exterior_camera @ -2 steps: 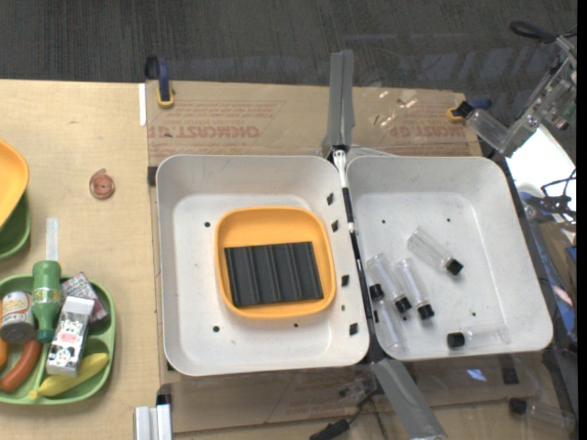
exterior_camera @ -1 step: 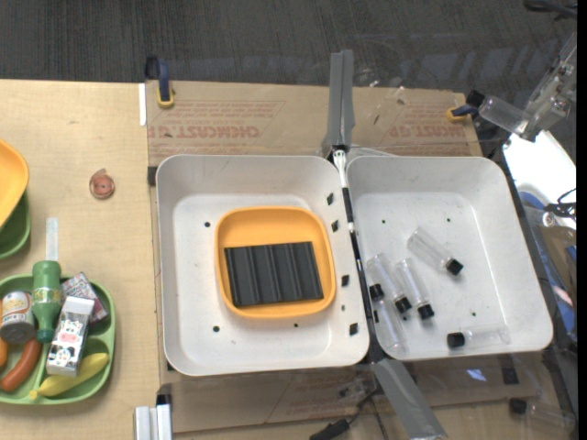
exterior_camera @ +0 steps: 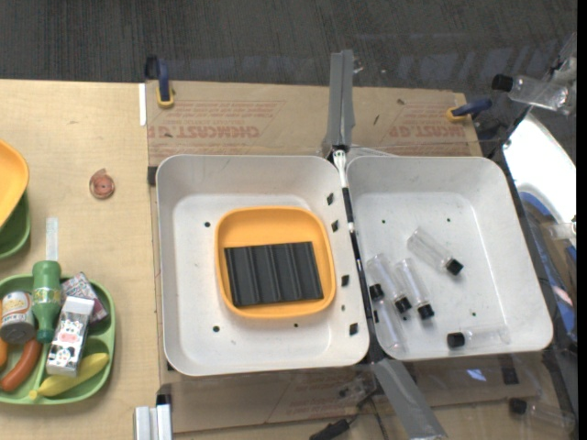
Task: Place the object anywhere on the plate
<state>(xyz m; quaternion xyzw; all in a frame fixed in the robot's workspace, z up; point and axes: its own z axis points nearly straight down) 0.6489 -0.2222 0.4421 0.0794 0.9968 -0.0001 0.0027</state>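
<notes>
Dark carpet lay behind a pale wooden table (exterior_camera: 101,136), where a sheet of cardboard (exterior_camera: 238,122) was held down by two clamps (exterior_camera: 161,81) and carried two white bins side by side. The left bin (exterior_camera: 183,246) held one yellow plate (exterior_camera: 275,220), and a dark ridged slab (exterior_camera: 275,274) covered the plate's middle. The right bin (exterior_camera: 495,246) held what looked like five clear tubes (exterior_camera: 429,247) with black caps: one apart near the middle, three close together by the left wall, and one along the front wall. The three by the wall overlapped, so that count was not certain.

None of the tubes was on the plate, so the task seemed to be at its start, with the pick-up not yet made. The lone tube near the middle looked the easiest to take, since it lay free of the others and of the walls. The next move would call for reaching down to it, closing across its narrow body, lifting it over the divide between the bins and setting it on the plate. Whether the tool was open or closed could not be told.

Farther left stood one green tray (exterior_camera: 101,360) of toy food and one yellow bowl (exterior_camera: 9,186).
</notes>
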